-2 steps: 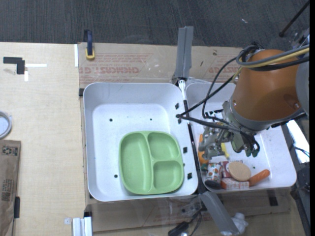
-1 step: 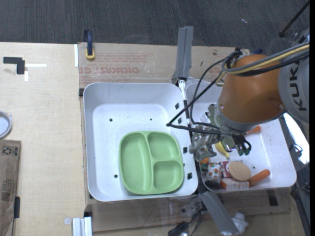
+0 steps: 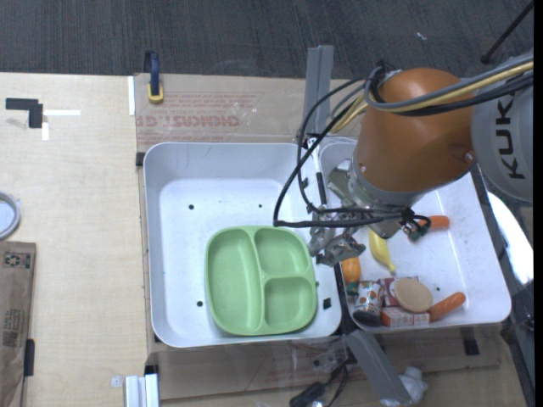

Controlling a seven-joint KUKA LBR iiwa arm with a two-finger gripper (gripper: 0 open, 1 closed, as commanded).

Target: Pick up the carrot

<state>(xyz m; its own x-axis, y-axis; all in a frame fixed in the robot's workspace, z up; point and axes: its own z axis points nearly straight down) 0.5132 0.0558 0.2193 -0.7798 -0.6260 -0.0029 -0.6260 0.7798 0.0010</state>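
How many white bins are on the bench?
2: the left bin with the green plate inside, and the right bin with toy food under the arm.

The arm (image 3: 501, 134) was grey with black "KU" lettering, and a glossy orange band (image 3: 413, 130) sat above its wrist. Black and yellow cables (image 3: 310, 164) looped from it.

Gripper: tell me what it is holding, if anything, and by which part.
Cannot be told. The gripper hangs low over the divide between the bins, just above an orange piece, but the arm hides its tip.
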